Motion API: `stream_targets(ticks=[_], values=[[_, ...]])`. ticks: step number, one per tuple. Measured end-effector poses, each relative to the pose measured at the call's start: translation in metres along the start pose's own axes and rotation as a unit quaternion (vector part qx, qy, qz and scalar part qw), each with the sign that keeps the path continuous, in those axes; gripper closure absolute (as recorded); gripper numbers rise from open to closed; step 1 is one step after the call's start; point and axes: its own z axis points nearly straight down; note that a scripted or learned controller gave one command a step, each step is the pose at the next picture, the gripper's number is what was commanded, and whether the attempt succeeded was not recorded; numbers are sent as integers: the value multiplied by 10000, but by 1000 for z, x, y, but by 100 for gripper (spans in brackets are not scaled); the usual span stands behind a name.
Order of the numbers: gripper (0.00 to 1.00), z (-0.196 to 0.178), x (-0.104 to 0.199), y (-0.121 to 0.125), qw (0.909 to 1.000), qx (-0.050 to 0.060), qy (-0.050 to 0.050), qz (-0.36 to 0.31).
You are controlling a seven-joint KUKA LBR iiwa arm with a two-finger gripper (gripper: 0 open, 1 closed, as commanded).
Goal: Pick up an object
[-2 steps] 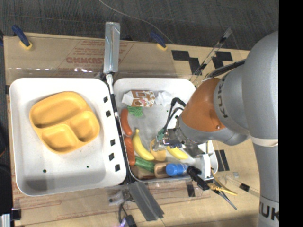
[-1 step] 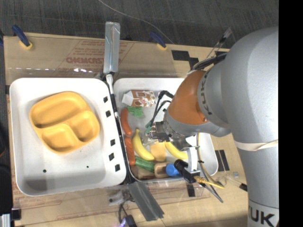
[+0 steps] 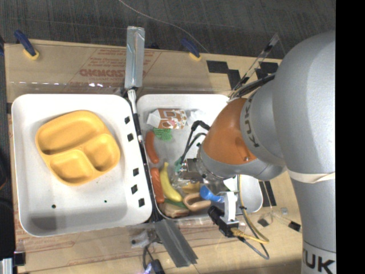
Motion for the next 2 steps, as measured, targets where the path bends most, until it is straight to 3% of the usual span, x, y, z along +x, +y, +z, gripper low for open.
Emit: stream_targets(ticks=[2], values=[[100,1,-3,-7,9990,14,15,-456]])
